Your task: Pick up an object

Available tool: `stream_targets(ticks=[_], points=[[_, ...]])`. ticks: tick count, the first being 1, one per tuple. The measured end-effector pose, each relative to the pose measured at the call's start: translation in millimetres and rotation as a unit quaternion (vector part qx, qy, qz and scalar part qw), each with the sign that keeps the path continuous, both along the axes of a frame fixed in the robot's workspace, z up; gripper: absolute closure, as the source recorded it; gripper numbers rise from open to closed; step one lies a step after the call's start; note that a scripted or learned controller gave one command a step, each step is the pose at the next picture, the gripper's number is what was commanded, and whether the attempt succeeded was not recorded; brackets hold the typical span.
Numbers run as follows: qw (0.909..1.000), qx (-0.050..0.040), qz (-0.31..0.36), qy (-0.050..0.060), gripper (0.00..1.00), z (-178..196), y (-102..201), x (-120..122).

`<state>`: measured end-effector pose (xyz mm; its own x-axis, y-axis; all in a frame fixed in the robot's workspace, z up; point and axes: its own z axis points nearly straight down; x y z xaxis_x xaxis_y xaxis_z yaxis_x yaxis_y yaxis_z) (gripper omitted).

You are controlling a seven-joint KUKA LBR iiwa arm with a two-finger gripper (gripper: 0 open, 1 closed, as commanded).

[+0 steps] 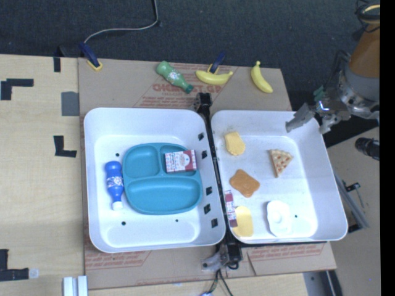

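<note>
Two white bins sit before us. Our gripper (pixel 311 117) hangs spread and unladen over the right bin's (pixel 321 184) upper right rim, near the waffle slice (pixel 280 161) lying inside it.

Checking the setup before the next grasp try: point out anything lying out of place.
Three items lie outside the bins on the cardboard behind them: a green bottle on its side and two bananas. In the right bin, a small carton is wedged against the left wall.

Gripper (pixel 311 117) hangs over the right bin's (pixel 308 142) upper-right corner.
</note>
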<state>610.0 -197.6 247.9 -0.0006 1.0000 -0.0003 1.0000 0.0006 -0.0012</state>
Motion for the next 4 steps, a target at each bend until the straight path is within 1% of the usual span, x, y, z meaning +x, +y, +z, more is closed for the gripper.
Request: stream_targets(ticks=[1,2,3,4], points=[[1.0000,0.0005,0.000,0.000,0.00,-158.4,22.3,-32.0],[1.0000,-0.0007,0.001,-0.004,0.00,-161.2,51.9,20.5],[1.0000,-0.0010,0.001,-0.003,0.00,-161.2,20.8,55.8],[1.0000,-0.0013,0.000,-0.003,0.00,-161.0,26.7,17.1]])
